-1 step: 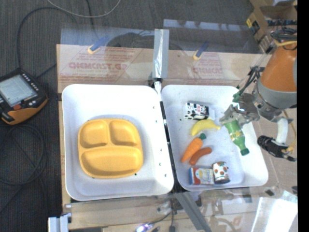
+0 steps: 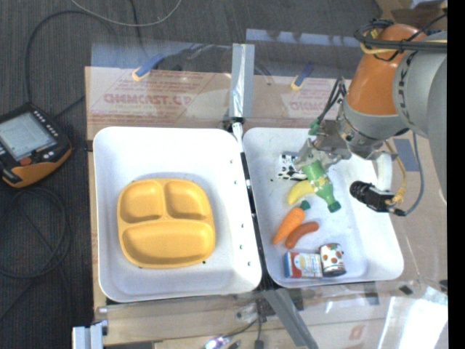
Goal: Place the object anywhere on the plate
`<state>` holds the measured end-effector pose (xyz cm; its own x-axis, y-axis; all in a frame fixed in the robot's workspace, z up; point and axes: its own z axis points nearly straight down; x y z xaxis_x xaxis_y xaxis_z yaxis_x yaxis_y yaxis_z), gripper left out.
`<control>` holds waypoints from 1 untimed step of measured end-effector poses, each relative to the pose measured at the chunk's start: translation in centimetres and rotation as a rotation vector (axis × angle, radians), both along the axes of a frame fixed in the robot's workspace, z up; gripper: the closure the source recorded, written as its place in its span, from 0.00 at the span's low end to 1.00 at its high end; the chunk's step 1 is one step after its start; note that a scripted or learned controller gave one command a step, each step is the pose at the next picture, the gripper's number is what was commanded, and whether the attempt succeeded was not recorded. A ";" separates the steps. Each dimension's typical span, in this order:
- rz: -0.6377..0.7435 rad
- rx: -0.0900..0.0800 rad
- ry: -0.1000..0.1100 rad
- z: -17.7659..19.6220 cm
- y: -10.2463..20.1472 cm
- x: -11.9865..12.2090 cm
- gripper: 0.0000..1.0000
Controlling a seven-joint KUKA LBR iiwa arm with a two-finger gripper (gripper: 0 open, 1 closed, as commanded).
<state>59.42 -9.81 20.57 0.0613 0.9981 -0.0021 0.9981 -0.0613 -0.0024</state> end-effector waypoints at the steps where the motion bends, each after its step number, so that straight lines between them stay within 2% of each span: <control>1: 0.052 0.000 -0.001 0.8 6.1 0.1 1.00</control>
<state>59.49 -3.68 21.33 0.0095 1.0000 -0.0024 1.0000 -0.0095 -0.0017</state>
